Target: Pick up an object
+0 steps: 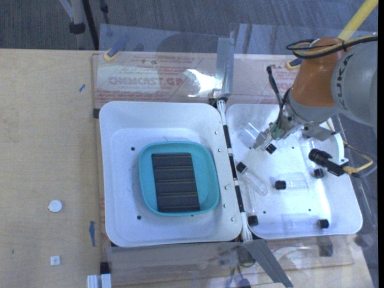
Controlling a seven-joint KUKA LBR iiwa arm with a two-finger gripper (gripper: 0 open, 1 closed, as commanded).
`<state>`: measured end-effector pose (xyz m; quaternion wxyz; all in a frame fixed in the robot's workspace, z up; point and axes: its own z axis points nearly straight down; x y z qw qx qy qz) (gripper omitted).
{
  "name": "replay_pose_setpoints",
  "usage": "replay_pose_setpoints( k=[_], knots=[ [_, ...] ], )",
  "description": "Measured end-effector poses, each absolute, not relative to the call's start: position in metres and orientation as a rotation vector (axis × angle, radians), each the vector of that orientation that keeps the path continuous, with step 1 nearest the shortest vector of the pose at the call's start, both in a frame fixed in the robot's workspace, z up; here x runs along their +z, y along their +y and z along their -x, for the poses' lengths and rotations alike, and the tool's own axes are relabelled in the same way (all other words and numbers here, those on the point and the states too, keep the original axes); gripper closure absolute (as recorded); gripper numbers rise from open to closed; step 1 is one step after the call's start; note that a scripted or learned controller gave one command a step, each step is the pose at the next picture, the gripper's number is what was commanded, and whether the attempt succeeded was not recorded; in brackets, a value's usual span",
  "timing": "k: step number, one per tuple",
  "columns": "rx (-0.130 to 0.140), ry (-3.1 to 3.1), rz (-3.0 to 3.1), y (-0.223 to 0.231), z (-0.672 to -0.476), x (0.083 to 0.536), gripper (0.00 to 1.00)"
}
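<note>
Both white bins (pixel 114 161) appear as smooth, glossy plastic; glare is noted on the right one. Inside the left bin, a matt teal plastic tray (pixel 147 167) with dark ribbed insert (pixel 175 182). Bench (pixel 42 131) beside the bins: matt pale wood

A teal tray (pixel 147 171) (dark ribbed insert inside) lies flat in the left bin (pixel 114 125).

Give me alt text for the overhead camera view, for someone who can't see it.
A grey robot arm with an orange band reaches from the right over the right white bin, its gripper among small clear and black items. The left white bin holds a teal square tray.
</note>
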<state>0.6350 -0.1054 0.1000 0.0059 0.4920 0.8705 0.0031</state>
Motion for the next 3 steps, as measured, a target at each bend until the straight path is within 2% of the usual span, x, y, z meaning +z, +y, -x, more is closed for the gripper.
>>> replay_pose_setpoints(
  k=[1,2,3],
  knots=[
    [-0.010,2.777,-1.511,-0.134,-0.664,0.086,1.00],
    [0.003,2.486,-1.912,-0.080,-0.668,0.222,1.00],
    [0.003,2.391,-2.030,-0.043,-0.667,0.238,1.00]
  ],
)
